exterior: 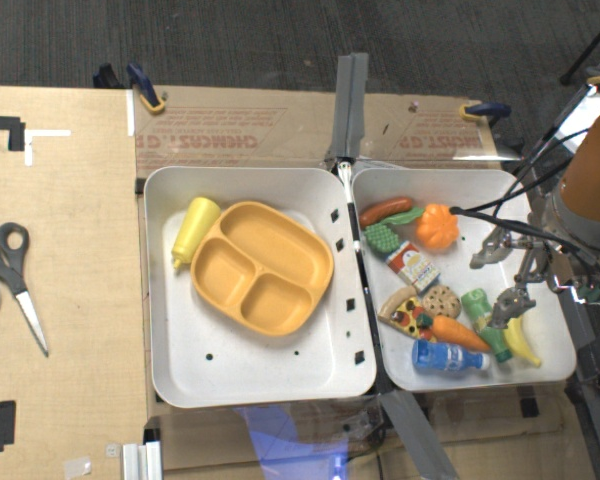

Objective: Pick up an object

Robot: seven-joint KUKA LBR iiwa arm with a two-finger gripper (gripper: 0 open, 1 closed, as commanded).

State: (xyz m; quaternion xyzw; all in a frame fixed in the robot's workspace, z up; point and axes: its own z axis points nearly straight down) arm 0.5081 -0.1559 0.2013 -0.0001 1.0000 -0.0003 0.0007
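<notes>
Blue bottle [448,358] against right bin's [550,373] near wall, spread fingers [492,251] above clutter.

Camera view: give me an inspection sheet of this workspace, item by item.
Surface: two white bins side by side, left bin and right bin, on a cardboard-covered bench.
Job's things: right bin holds a toy carrot, blue bottle, banana, cookie, pizza slice, orange pepper, sausage and a small carton.
Clutter: yellow divided plate and yellow bottle in the left bin.
Grippers: claw low over the right bin's right side, by the banana; grasp unclear.
Cables: black cables run to the arm.
Surroundings: scissors on the bench at left; blue clamps at the back edge.
</notes>
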